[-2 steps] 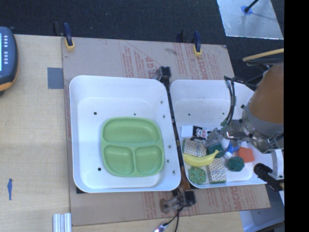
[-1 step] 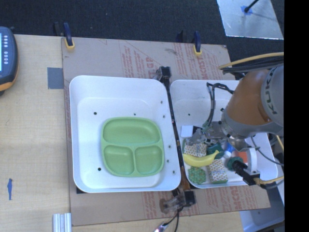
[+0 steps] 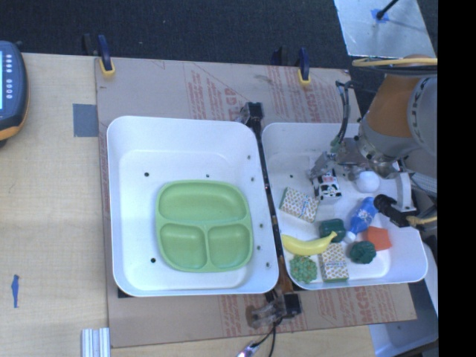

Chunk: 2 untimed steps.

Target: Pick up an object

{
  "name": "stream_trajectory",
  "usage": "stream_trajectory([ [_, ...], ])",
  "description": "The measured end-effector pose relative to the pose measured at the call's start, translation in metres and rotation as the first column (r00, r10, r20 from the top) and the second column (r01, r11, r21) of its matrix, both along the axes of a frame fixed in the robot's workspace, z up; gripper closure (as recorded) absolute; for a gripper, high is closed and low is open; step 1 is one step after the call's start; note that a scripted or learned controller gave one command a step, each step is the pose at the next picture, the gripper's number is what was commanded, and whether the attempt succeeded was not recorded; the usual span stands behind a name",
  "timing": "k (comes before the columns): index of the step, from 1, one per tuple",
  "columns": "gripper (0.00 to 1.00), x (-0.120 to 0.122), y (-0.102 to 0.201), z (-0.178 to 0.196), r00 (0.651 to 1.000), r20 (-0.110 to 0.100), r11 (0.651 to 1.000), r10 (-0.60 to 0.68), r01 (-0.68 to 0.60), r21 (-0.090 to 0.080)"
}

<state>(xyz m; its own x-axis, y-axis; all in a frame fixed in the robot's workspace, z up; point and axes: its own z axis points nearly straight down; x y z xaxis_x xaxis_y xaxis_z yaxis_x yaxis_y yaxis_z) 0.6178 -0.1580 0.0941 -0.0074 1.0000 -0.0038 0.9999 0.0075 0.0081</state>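
Observation:
My gripper [image 3: 326, 169] reaches into the right bin [image 3: 405, 274] from the right and hangs low over its upper middle. Directly beneath its tip is a small black-and-white toy [image 3: 326, 190]; I cannot tell whether they touch. A white ball [image 3: 367, 178] lies just to the right of the gripper. Below them lie a patterned packet [image 3: 299, 204], a blue bottle [image 3: 362, 216], a banana [image 3: 309, 244], an orange block [image 3: 378, 238] and a dark green broccoli piece [image 3: 363, 252].
The left bin [image 3: 126, 199] holds a green divided plate [image 3: 203, 225]. A second packet [image 3: 335, 262], a green round item [image 3: 303, 268] and a dark green lump [image 3: 331, 227] crowd the right bin's lower part. The arm's orange band [image 3: 390, 106] overhangs the bin's right side.

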Motion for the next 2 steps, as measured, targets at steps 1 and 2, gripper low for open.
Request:
stream_trajectory([
  [1,1.00,-0.004,0.001,0.010,1.000,-0.009,1.000,-0.001,0.001,0.004],
  [2,1.00,0.002,0.064,0.079,1.000,-0.012,1.000,-0.005,0.005,0.004],
])
